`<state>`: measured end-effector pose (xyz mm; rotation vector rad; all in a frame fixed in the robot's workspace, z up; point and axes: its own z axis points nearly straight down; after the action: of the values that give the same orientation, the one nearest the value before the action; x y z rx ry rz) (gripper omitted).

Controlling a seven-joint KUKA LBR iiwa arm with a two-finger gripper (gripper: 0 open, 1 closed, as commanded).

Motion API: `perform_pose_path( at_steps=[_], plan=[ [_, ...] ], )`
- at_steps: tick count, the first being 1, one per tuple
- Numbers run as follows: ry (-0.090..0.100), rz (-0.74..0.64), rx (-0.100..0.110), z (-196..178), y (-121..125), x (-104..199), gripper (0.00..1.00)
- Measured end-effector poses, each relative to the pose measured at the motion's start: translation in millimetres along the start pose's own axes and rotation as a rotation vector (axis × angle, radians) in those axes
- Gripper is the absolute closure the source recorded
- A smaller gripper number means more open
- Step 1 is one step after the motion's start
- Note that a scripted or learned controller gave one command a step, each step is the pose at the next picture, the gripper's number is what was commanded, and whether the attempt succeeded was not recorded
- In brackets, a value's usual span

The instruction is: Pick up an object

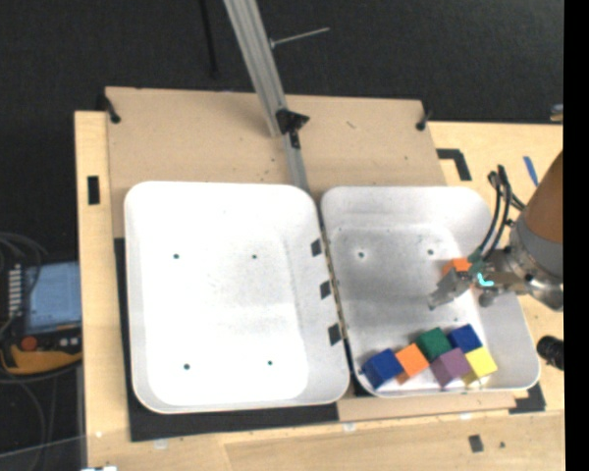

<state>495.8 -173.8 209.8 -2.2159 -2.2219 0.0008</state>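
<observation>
Blocks: small coloured cubes cluster in the near corner of the right bin — a blue cube (pixel 382 366) at the left end, an orange cube (pixel 411 359) just beside it, a dark green cube (pixel 433 342) behind those, a purple cube (pixel 453 365), a second blue cube (pixel 465 338) and a yellow cube (pixel 481 362) at the right end
Block layout: the cubes sit touching or nearly touching one another, in a loose row along the bin's front wall
Orange piece: a small orange object (pixel 459 265) shows at the gripper's tip, apart from the cluster; whether it is a block or part of the tool cannot be told
Gripper: the grey two-finger gripper (pixel 453 287) hangs over the right bin, behind the cluster and well apart from it; whether its fingers are apart or together cannot be told, and nothing is seen clearly between them
Arm: the grey arm (pixel 535 258) enters from the right, with black cables looping above the wrist
Right bin: shallow white tray (pixel 393 214) with a scuffed grey floor
Left bin: shallow white tray (pixel 221 297) just beside the right one — their inner walls meet
Bench: pale wooden top (pixel 265 135) under both bins
Mast: a slanted metal pole (pixel 260 57) rises behind the bins
</observation>
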Motion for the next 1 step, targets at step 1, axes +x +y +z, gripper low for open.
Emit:
perform_pose_path(
  at_steps=[1],
  plan=[
    [-0.001, 0.002, -0.005, -1.9, 0.9, -0.3, 0.00]
  ],
)
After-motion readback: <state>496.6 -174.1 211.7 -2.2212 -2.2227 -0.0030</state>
